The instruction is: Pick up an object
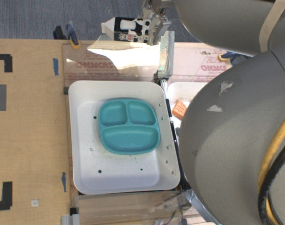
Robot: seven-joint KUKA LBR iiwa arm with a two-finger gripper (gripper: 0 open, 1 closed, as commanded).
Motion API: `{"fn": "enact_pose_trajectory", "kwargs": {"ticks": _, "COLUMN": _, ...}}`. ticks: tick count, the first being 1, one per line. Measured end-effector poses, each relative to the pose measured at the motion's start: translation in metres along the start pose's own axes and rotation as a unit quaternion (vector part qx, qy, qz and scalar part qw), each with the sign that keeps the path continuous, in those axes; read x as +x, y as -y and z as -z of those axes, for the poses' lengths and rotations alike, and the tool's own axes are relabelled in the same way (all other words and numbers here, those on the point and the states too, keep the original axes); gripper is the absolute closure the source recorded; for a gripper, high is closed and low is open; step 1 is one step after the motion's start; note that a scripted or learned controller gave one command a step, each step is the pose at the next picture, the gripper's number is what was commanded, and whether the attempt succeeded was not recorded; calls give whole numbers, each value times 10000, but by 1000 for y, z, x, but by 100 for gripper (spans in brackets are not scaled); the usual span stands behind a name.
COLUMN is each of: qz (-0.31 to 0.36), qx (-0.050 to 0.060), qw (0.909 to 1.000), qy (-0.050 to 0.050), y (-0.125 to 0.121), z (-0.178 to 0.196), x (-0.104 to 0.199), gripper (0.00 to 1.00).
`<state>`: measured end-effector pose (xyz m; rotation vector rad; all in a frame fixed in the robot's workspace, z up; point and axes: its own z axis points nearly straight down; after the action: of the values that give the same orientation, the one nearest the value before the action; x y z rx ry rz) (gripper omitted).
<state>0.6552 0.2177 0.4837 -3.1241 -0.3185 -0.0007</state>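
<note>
At the far left the tan bench [25,125] lies bare apart from black corner marks [3,62] and a few strips of blue tape [55,66]. Next comes the left white bin [81,172], sitting square on the bench, and in its middle lies a teal divided plate [129,125] with two small compartments at the top and one wide one below; it rests flat on the bin floor, apart from all four walls. Behind the bin a sheet of clear plastic [119,62] with red lettering catches a bright glare. Right of the divider between the bins I see a sliver of the right white bin [180,89], and in it a small orange object [179,109] lies close to the divider wall, partly cut off by my own arm. My grey arm [231,139] covers most of that bin, so I cannot tell how my gripper stands or whether it has anything in it.
</note>
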Motion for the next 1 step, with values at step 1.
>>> {"fn": "enact_pose_trajectory", "kwargs": {"ticks": 1, "qz": -19, "qx": -2, "qw": 10000, "qy": -14, "y": -2, "z": 11, "x": 0, "gripper": 100}}
